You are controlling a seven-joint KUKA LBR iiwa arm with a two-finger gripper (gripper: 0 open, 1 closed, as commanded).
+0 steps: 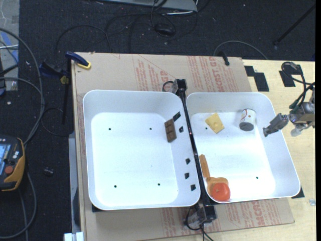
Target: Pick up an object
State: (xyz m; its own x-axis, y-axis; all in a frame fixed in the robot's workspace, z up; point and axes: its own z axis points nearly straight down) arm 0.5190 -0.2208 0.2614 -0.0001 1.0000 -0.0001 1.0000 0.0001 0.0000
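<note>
The right bin (pixel 281 157) holds a yellow wedge-shaped block (pixel 215 123) near its far left and a small white cylinder with a grey end (pixel 246 120) near its far right. A tan handle with a red-orange ball end (pixel 216 186) lies in the near left corner. In the left bin (pixel 100 134), a small brown block (pixel 171 130) lies against the right wall. My gripper (pixel 274 126) hangs over the right bin's right rim, a little right of the cylinder, with nothing seen in it.
A black divider strip (pixel 188 139) runs between the two bins. The bins rest on a cardboard sheet (pixel 130 74). Cables and a blue-yellow clamp (pixel 77 60) lie beyond the far left corner. A handheld pendant (pixel 10 162) sits at far left.
</note>
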